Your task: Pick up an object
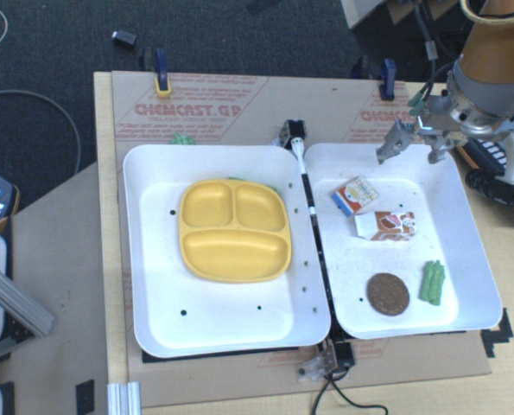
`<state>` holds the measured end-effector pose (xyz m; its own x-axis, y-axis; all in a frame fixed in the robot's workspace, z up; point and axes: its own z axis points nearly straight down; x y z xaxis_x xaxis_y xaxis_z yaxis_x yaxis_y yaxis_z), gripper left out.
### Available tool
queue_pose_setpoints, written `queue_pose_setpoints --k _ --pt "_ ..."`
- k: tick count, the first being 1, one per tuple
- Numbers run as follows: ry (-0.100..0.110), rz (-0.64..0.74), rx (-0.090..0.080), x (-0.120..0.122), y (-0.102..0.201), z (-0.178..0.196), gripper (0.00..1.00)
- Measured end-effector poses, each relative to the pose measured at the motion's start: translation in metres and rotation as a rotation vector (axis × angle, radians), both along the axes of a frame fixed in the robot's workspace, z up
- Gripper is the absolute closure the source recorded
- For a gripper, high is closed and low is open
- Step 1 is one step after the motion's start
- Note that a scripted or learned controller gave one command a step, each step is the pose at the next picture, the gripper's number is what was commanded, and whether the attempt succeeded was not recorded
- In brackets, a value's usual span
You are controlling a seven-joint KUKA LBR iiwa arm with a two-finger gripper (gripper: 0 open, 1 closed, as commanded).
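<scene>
You see two shallow white plastic bins on the table. The left bin (pixel 153 318) carries a smooth yellow tray (pixel 235 230), rounded and split into three compartments. The right bin (pixel 472 258) holds a small blue, white and orange carton (pixel 355 196) lying just beside a flat brown-and-white packet (pixel 386 226), a round, rough brown cookie (pixel 388 293), and a knobbly green piece (pixel 432 283) next to it. Your pincer (pixel 415 143) hovers over the right bin's far rim, fingers spread apart and grasping nothing, well apart from every item.
</scene>
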<state>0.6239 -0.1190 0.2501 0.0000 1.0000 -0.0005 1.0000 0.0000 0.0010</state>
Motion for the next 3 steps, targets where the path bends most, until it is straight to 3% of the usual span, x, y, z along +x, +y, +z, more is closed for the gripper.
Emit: queue_pose_setpoints --k 1,2,3 --pt "-0.004 0.001 -0.001 0.001 0.000 0.011 1.00" --pt "0.009 0.004 0.004 -0.044 0.054 -0.049 1.00" --pt "0.014 0.005 0.005 -0.150 0.120 -0.061 1.00"
